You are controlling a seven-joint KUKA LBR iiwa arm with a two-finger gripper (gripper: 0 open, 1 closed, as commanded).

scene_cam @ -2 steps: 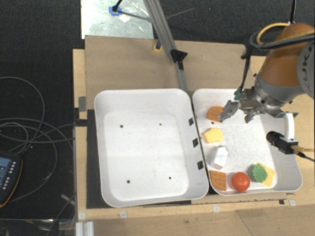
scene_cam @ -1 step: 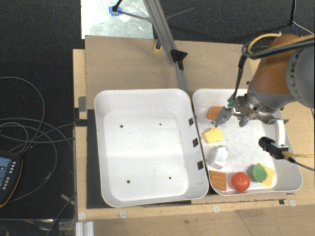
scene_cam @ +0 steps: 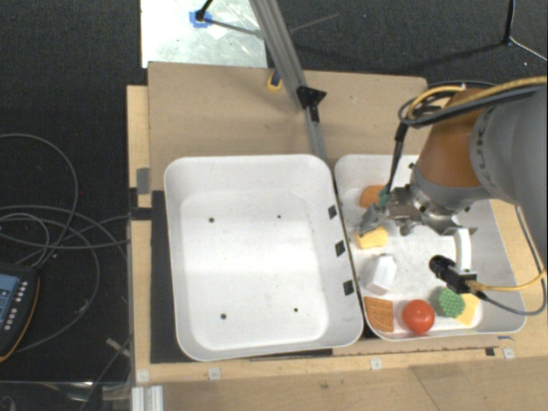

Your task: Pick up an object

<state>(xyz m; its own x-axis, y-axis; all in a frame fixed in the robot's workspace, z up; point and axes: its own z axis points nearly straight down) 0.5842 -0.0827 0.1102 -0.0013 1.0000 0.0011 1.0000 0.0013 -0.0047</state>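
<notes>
- Over the right bin [scene_cam: 490, 229] we see the gripper [scene_cam: 374, 222] low down, just above a pale yellow block [scene_cam: 372, 240] near the bin's left wall.
- Whether the fingers stand wide or narrow we cannot tell; the grey wrist and its fittings blur them, and nothing shows clearly between them.
- Several candidates lie in this bin: the yellow block under the gripper, an orange piece [scene_cam: 371, 196] just behind it, a white block [scene_cam: 380, 273] in the middle, a waffle-like orange square [scene_cam: 379, 312] at the near edge, a red ball [scene_cam: 419, 316] beside it, and a green knobbly item [scene_cam: 448, 301] touching a yellow piece [scene_cam: 467, 310].
- We judge the yellow block to be the target, not yet lifted.
- Risks, as we judge them: the block sits close to the bin wall, so a finger could land on the rim or push the block against it instead of straddling it.
- An off-centre closing could squirt the block sideways towards the orange piece or the white block.
- The left bin [scene_cam: 257, 255] lies just beside, so a nudged item could hop the shared edge.
</notes>
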